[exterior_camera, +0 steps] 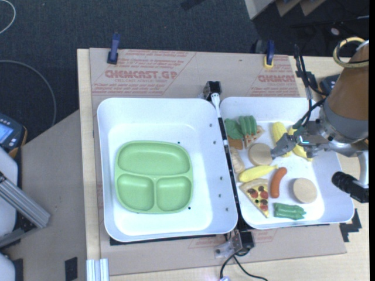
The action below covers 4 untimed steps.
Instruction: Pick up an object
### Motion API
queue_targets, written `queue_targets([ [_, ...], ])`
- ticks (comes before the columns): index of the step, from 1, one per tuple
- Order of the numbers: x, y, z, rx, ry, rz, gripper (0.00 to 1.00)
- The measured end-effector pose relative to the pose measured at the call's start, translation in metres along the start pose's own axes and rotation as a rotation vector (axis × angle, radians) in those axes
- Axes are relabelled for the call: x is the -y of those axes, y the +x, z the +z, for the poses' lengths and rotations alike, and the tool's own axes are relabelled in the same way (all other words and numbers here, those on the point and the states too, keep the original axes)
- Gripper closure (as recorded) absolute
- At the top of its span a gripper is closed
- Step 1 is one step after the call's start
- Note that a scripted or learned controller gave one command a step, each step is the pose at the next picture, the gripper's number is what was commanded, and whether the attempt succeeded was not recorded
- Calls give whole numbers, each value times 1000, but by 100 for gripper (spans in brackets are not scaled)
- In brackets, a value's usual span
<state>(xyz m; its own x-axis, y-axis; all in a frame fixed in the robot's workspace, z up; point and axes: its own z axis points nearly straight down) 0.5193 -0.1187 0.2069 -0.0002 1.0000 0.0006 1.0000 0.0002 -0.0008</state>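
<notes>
One step: gripper [291,142] reaching low over the right bin [328,212], beside the corn cob [278,130].
Grip: cannot tell.
Next: close, lift.

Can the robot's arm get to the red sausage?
Probably yes. The sausage lies uncovered in the right bin, with the banana just beside it, and the gripper hovers close above that bin.

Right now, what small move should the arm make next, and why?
Probably lower a little and close: the gripper hovers in the right bin between the tan round piece and the yellow toy, with nothing visibly between its fingers.
</notes>
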Motion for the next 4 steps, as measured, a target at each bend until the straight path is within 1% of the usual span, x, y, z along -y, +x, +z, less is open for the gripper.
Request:
queue_targets([
  [1,14,10,126,-3,8,1,0],
  [2,39,70,17,-2,-9,-7,0],
  [3,39,66,12,2,-4,0,100],
  [4,39,118,-43,0,-6,-5,100],
])
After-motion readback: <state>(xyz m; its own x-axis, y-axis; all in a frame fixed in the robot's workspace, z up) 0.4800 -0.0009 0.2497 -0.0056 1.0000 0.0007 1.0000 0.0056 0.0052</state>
